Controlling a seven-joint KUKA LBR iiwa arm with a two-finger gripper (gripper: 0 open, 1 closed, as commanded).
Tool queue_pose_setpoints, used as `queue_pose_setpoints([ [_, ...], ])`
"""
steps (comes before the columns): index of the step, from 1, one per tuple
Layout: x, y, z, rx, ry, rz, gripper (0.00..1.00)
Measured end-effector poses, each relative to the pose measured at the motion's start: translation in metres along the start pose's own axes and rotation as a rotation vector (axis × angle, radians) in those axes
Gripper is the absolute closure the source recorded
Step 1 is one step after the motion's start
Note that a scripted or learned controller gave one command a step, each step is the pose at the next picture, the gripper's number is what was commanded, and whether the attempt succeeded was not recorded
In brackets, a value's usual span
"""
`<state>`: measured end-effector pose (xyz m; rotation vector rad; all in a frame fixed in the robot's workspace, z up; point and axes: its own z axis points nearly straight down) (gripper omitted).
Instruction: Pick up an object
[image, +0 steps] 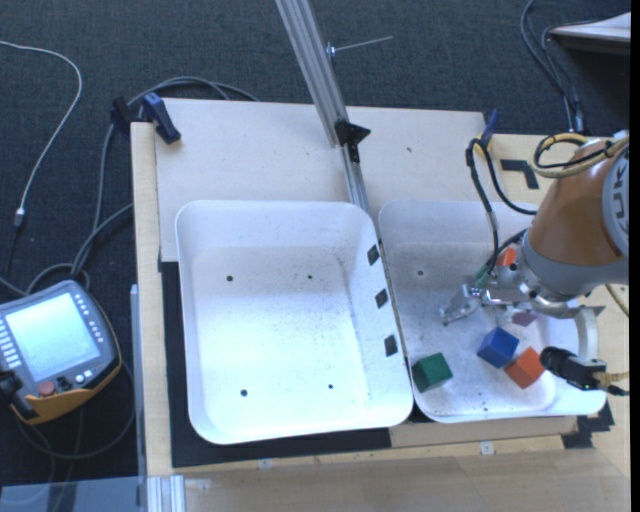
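The green cube (432, 371) lies nearest, below and left of the pincer (462, 305); the blue cube (497, 347) and orange cube (524, 368) sit below it to the right. The pincer hovers low in the right bin (420, 235), fingers slightly parted, holding nothing. Closing here would likely grab air, since every cube lies off to the side.
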<state>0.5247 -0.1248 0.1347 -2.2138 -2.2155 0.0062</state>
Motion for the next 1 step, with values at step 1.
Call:
queue_pose_setpoints([
  [1,-0.0014,0.0017,-0.0047,-0.009,-0.003,0.001,0.0],
])
